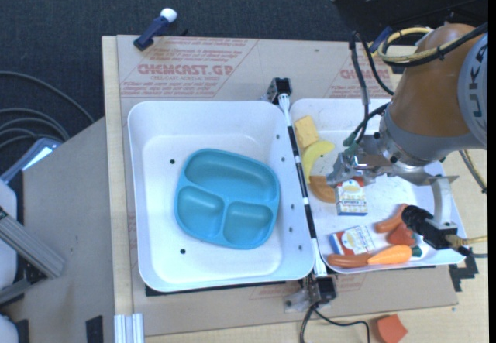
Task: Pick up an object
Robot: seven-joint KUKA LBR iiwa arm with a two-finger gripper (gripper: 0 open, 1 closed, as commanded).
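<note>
The surface (194, 70) carries two white bins. The left bin (147, 202) holds a blue divided plate (227, 198). In the right bin (329, 113), the pincer (350, 171) hangs at nine o'clock, over a small carton (351, 198); whether it grips I cannot tell. A carrot (387, 255) lies at six o'clock.

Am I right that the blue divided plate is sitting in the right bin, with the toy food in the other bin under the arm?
Not quite. The camera view shows the blue divided plate in the left bin. The toy food lies in the right bin, under the arm.
</note>
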